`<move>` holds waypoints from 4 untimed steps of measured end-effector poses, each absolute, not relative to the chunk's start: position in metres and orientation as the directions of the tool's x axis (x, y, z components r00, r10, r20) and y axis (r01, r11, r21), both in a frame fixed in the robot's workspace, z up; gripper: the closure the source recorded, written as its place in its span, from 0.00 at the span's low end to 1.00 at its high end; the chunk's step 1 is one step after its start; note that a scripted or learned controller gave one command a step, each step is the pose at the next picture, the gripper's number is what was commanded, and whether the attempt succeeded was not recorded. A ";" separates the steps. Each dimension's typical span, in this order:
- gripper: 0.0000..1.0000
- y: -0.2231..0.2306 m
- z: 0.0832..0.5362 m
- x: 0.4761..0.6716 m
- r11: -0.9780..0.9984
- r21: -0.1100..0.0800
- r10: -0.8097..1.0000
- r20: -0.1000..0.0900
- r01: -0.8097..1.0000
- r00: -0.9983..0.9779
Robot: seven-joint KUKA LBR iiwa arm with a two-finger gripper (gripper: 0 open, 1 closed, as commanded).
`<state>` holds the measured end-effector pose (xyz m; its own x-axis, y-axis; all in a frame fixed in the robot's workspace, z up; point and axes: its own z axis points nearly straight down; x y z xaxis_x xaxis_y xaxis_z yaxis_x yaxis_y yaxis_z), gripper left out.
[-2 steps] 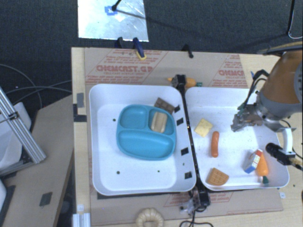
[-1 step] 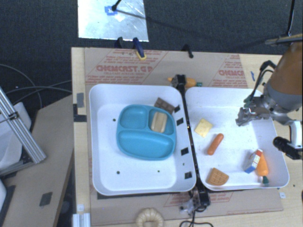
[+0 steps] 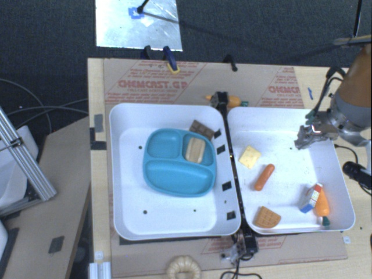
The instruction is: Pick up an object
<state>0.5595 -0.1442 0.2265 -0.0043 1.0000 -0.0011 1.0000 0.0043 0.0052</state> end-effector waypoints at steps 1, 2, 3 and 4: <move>1.00 -0.103 0.220 0.601 0.010 0.004 1.000 0.001 1.000 -0.010; 1.00 -0.061 0.216 0.639 0.010 0.004 1.000 0.002 1.000 -0.010; 1.00 -0.023 0.226 0.662 0.009 0.005 1.000 0.002 1.000 -0.009; 1.00 -0.022 0.219 0.667 0.006 0.003 1.000 0.000 1.000 -0.006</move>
